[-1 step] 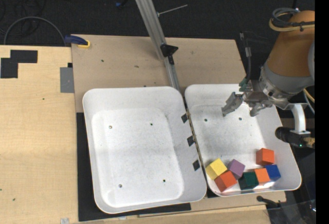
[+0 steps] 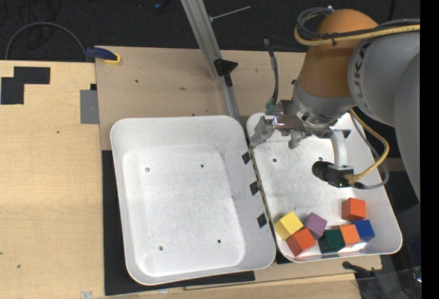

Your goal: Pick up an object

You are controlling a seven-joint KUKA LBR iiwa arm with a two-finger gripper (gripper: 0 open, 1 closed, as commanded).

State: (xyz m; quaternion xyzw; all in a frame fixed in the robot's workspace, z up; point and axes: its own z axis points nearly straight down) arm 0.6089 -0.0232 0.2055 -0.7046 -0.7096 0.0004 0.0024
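Observation:
Several coloured cubes lie in the near corner of the right bin [image 2: 388, 239]: a yellow cube [image 2: 289, 223], a purple cube [image 2: 316, 223], a red cube [image 2: 300, 241], a green cube [image 2: 332, 241], an orange cube [image 2: 350, 233], a blue cube [image 2: 365, 230] and a red-orange cube [image 2: 354, 208]. My gripper [image 2: 280, 134] hangs over the far left part of that bin, near the divider between the bins. Its fingers stand open with nothing between them. The cubes are well nearer the camera than the gripper.
The left bin [image 2: 178, 195] adjoins the right one. A slanted aluminium bar [image 2: 202, 23] rises behind the bins, just left of the gripper. Cables and a black connector [image 2: 328, 171] hang from the wrist over the right bin.

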